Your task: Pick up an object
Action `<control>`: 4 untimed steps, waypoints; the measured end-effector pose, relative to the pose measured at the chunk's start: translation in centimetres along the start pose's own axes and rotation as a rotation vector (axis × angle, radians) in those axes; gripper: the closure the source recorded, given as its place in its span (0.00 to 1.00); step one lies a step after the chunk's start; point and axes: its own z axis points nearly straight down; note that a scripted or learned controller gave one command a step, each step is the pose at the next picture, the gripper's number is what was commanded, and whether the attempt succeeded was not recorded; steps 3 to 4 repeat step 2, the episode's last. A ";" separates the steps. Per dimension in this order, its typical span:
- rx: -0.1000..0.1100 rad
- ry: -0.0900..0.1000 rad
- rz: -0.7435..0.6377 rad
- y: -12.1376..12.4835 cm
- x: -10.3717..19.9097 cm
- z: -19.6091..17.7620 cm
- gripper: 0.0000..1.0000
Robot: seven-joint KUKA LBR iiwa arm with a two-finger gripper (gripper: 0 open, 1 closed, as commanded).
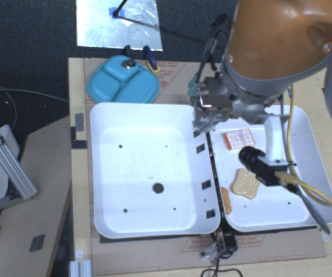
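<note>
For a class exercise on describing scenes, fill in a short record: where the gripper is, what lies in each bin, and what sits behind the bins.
gripper: above the back edge of the bins, near where the two meet
left bin: one small dark round disc
right bin: red-and-white packet; tan toast-shaped piece; small orange strip beside the inner wall
behind the left bin: blue plastic container
</note>
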 end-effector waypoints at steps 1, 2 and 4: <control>0.009 -0.005 0.018 -0.3 -5.5 -0.1 1.00; 0.010 -0.002 0.004 1.1 1.3 0.8 1.00; 0.010 -0.002 0.004 1.1 1.3 0.8 1.00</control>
